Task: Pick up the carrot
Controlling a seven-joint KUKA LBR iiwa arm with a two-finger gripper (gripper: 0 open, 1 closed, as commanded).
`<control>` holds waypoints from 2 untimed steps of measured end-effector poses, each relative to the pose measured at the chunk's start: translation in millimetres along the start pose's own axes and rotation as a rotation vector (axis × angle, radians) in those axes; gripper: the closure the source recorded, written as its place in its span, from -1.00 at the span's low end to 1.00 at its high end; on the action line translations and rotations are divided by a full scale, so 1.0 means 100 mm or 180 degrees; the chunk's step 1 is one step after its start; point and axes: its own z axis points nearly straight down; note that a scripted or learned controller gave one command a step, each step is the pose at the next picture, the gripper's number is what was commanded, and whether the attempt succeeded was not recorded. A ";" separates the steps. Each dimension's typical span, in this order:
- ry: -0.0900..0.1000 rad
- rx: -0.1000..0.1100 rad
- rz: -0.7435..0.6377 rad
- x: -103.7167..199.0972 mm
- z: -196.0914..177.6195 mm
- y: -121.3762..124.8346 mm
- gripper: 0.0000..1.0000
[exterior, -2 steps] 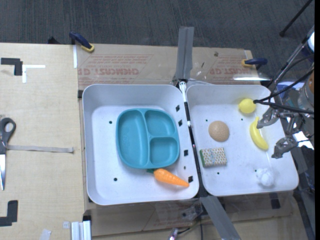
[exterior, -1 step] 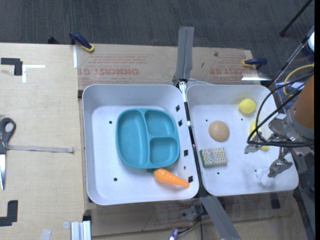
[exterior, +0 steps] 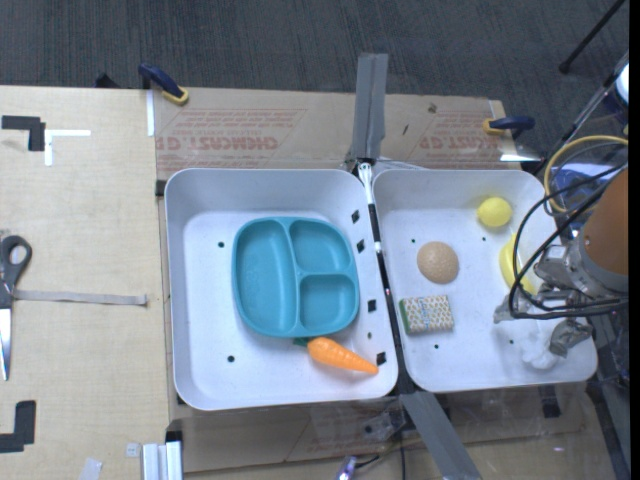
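The orange carrot [exterior: 342, 357] lies in the left bin [exterior: 195, 368] near its front right corner, just below the teal divided plate [exterior: 296, 275] and touching its front edge. My gripper [exterior: 566, 336] hangs low over the far right side of the right bin [exterior: 470, 373], well away from the carrot. Cables and the wrist cover much of it. A crumpled white object [exterior: 535, 352] lies right beside it.
The right bin also holds a yellow ball [exterior: 494, 212], a tan round object [exterior: 437, 261], a speckled green sponge [exterior: 428, 314] and a yellow curved item [exterior: 509, 265] partly behind the cables. Scissors [exterior: 10, 268] lie on the bench at far left.
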 end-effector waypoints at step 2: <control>-0.0035 -0.0068 -0.1685 -0.04 0.16 0.20 -1.00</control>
